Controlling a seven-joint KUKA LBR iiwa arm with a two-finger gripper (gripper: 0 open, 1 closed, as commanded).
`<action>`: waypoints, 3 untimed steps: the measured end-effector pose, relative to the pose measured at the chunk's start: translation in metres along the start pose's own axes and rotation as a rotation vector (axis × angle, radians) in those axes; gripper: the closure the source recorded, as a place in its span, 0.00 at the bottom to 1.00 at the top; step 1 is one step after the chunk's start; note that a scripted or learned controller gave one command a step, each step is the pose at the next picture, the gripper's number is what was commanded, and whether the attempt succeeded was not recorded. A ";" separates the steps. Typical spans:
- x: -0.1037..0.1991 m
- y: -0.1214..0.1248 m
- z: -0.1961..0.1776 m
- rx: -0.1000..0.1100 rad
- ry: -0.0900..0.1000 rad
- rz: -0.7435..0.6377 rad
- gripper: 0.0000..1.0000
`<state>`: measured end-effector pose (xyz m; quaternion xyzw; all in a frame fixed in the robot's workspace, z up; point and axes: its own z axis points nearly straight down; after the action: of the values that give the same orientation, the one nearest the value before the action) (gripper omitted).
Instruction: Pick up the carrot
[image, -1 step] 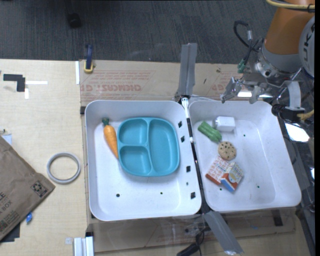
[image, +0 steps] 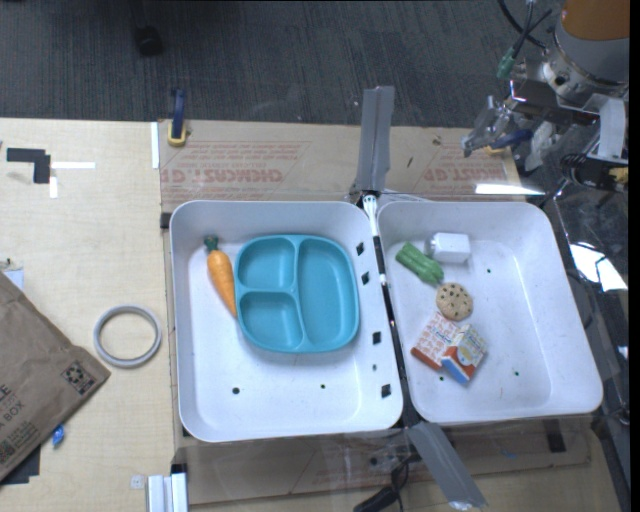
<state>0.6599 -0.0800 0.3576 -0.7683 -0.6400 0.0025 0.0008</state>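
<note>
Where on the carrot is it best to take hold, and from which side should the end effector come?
Grip the carrot across its thick orange upper half, just below the green top, probably coming straight down from above. It lies flat on the floor of the left bin, with the bin wall on one side and the blue divided plate close on the other, so fingers likely fit best across its width.

Even, bright overhead light falls on my worktop (image: 80, 220), and both white bins (image: 290, 400) come close to washing out, with only thin soft shadows under their rims. Glare streaks the shiny surface at the far right. My fingers (image: 500, 125) look slightly blurred and grainy; the dark floor beyond them is dim.
</note>
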 end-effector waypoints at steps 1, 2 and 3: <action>-0.087 0.016 -0.067 -0.001 0.001 -0.191 0.00; -0.141 0.026 -0.081 -0.003 0.001 -0.400 0.00; -0.123 -0.016 0.085 -0.003 0.002 -0.744 0.00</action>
<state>0.6210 -0.1983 0.2735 -0.4832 -0.8755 0.0005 0.0012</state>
